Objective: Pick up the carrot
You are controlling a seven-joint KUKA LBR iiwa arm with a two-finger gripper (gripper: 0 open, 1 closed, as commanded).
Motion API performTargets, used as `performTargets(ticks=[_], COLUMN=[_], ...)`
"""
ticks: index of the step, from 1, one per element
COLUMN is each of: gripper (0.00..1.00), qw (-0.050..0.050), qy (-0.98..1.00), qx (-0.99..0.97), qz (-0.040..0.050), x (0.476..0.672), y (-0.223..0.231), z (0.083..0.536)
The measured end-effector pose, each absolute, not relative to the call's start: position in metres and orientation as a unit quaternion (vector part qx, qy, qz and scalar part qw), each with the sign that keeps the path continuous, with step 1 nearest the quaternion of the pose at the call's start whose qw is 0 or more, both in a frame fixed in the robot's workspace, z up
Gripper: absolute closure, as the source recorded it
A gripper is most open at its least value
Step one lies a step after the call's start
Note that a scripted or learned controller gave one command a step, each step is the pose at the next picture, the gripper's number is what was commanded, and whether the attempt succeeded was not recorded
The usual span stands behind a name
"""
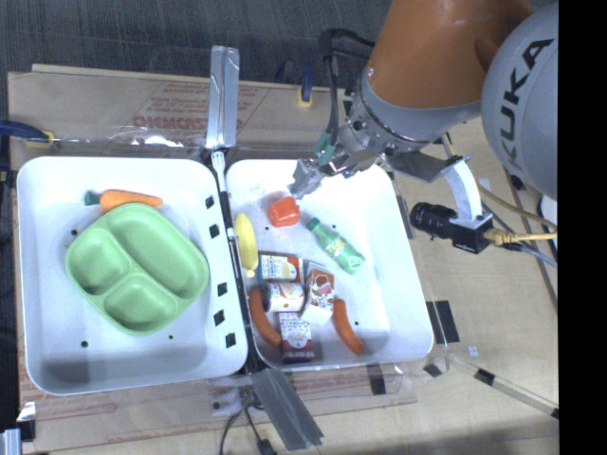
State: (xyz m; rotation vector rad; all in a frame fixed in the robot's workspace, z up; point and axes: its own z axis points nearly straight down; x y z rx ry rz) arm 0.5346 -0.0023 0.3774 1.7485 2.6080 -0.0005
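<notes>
Now carrot [131, 198] in left bin [38, 282], touching green tray [137, 266].

Single fixed camera, mounted above table [493, 349], looking down at slant. Both white bins in frame side by side: left bin [57, 349] toward left edge, right bin [403, 292] near centre. Far side of table toward frame top, dark floor beyond. Arm [446, 45] enters from upper right, close to lens, looming large over right bin's far corner. Medium distance: bin contents distinguishable, small labels unreadable.
</notes>
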Motion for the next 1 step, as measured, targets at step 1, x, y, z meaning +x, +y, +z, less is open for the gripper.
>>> performTargets(ticks=[1], gripper=[0.0], qw=[0.001], qy=[0.831], qx=[0.557], qz=[-0.0002], x=[0.5346], y=[-0.0024], z=[0.3774])
